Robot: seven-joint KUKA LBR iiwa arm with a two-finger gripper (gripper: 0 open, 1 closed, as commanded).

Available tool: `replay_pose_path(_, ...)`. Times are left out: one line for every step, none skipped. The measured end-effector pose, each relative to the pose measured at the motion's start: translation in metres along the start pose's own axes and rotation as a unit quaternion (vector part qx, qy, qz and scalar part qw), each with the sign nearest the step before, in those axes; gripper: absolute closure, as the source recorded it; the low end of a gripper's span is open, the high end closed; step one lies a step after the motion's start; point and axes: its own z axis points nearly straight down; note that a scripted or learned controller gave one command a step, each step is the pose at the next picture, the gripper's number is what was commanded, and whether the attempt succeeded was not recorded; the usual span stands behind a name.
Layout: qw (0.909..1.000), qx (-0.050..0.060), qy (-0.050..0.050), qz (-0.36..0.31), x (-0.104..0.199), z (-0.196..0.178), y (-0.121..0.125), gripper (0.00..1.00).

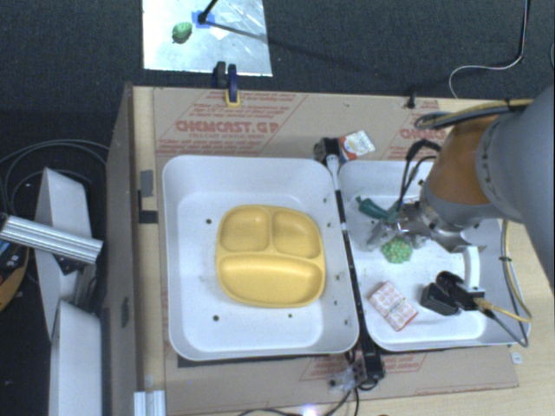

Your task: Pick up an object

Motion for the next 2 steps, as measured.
replay_pose_path(1.0,-0.001,0.0,-0.001,-0.001,-0.011,0.001,1.0)
replay_pose_path(1.0,-0.001,0.0,0.0,0.071,-0.101,-0.036,1.0)
